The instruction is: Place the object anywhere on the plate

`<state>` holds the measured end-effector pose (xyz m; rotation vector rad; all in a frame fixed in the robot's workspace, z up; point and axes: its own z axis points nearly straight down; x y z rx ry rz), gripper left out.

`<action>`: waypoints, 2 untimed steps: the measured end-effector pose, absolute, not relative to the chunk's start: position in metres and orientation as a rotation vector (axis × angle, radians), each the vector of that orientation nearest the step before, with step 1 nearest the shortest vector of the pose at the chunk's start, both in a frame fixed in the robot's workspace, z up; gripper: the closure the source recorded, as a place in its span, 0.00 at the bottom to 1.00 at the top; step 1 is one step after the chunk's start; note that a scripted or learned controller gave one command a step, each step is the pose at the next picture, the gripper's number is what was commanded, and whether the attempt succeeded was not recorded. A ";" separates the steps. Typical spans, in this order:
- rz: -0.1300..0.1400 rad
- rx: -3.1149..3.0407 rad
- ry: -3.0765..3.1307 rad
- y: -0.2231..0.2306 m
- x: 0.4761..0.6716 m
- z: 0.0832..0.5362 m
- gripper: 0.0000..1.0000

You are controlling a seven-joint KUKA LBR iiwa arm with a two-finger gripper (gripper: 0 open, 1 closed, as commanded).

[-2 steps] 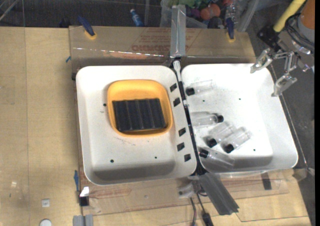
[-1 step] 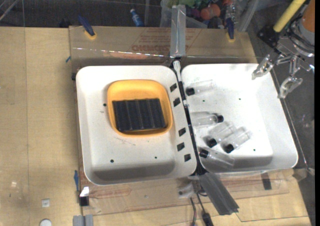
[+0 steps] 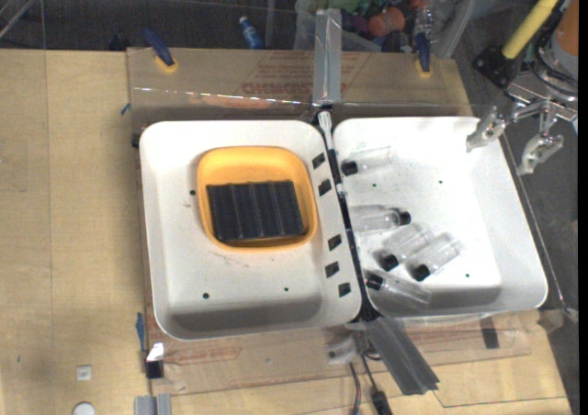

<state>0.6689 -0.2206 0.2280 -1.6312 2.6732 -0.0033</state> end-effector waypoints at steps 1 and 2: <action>0.004 -1.885 2.506 -0.220 0.668 0.219 0.00; 0.005 -2.179 2.253 -0.220 0.668 0.221 0.00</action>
